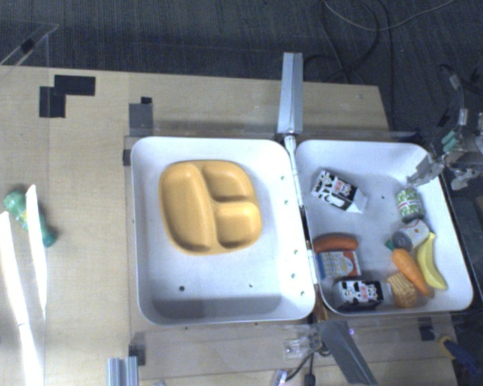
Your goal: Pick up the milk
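Two black-and-white cow-patterned milk cartons lie in the right bin [370, 155]. One milk carton [336, 190] rests tilted in the bin's left middle. The other milk carton [359, 293] lies on its side by the front wall. My gripper [436, 170] hangs over the bin's right rim near the back, beside a green can [409, 203]. It is well right of the upper carton, with nothing seen in it. The arm behind it is cut off by the frame's right side.
A sausage [336, 241] and an orange-labelled pack [338, 262] lie between the cartons. A carrot [408, 270], a banana [431, 262] and a waffle-like piece [402, 289] crowd the front right corner. The left bin [149, 240] holds a yellow divided plate [211, 205].
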`<state>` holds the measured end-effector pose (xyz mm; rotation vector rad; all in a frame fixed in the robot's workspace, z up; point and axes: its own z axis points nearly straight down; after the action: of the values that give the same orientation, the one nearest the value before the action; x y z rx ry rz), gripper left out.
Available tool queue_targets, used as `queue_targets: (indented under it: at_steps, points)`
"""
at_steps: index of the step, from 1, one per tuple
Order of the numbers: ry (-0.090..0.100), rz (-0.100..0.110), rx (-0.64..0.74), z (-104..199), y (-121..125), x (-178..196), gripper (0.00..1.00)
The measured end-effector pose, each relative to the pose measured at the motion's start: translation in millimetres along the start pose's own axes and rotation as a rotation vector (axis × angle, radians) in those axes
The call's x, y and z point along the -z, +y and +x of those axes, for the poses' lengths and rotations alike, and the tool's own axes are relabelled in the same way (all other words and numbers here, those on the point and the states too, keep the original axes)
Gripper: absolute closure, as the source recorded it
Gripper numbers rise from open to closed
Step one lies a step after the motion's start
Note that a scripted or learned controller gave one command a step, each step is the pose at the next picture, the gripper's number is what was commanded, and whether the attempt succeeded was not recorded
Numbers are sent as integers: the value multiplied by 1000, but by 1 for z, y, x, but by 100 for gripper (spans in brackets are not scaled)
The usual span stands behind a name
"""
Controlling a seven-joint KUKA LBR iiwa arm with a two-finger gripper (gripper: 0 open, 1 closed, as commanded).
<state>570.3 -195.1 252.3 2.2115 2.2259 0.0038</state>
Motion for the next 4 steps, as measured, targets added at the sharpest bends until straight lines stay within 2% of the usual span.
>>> queue_targets:
  at_steps: [1,2,3,4]
  points:
    - [0,-2,-55,26,16,28,0]
    - [1,-1,-90,40,-10,34,0]
    - [1,3,-87,97,33,-121,0]
    - [1,-5,-9,107,28,-164,0]
